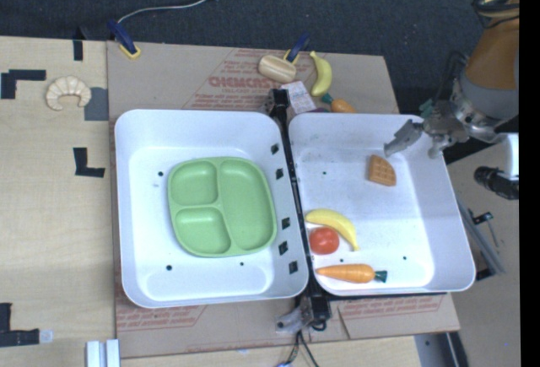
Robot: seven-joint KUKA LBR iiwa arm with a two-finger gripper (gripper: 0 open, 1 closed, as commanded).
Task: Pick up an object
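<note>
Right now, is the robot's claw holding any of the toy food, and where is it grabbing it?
No, nothing is held. The gripper sits at the right bin's upper right edge, and the nearest toy, the waffle piece, lies apart from it.

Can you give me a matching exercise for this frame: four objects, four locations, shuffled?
Objects:
1. Green plastic divided plate
2. Brown waffle-textured toy wedge
3. Orange toy carrot with green tip
4. Beige toy croissant

Locations:
A. Near front edge of the right white bin
B. On the bench, outside both bins, far left
C. Middle of the left white bin
D. Upper part of the right white bin, near the gripper

Pairs: 1-C, 2-D, 3-A, 4-B
</note>
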